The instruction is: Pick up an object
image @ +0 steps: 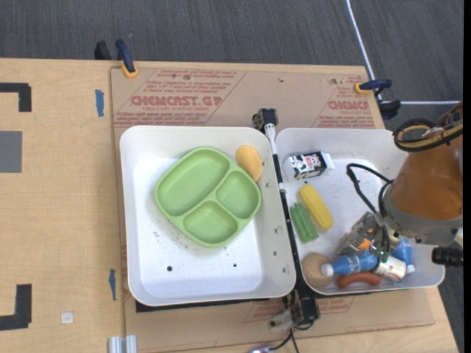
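Observation:
My gripper (368,237) is low in the right bin (346,142), its orange-banded wrist (430,182) reaching in from the right. It hangs just above a cluster at the bin's near edge: a blue and white bottle (362,262) lying on its side, a red sausage (359,279) and a tan round piece (316,268). A yellow corn cob (316,205) and a green pod (303,223) lie to the gripper's left. A small black and white carton (307,164) sits near the bin's far left.
The left bin (147,256) holds a green divided plate (207,195) and an orange-yellow fruit (249,161) at the plate's far right corner. A black cable (364,173) loops over the right bin beside the arm. Clamps stand at the cardboard's far corners.

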Controlling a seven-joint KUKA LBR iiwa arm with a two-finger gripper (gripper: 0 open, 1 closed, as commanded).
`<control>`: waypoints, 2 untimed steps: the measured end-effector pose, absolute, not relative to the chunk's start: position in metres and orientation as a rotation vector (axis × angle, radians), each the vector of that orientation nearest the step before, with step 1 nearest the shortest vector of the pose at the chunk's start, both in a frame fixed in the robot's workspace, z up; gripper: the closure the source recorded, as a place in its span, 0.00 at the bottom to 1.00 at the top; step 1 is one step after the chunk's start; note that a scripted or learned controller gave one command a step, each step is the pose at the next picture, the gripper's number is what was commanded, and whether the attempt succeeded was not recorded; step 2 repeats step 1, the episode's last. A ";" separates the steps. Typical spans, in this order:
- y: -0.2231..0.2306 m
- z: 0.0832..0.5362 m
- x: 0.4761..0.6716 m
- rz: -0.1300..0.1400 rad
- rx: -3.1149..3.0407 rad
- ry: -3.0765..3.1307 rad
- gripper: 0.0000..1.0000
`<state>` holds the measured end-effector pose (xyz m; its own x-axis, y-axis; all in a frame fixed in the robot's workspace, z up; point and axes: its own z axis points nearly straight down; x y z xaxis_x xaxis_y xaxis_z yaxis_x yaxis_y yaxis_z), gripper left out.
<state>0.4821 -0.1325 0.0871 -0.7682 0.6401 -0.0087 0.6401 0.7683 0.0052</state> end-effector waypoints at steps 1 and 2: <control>-0.088 0.185 0.480 0.001 1.380 2.820 1.00; -0.088 0.185 0.480 0.001 1.380 2.820 1.00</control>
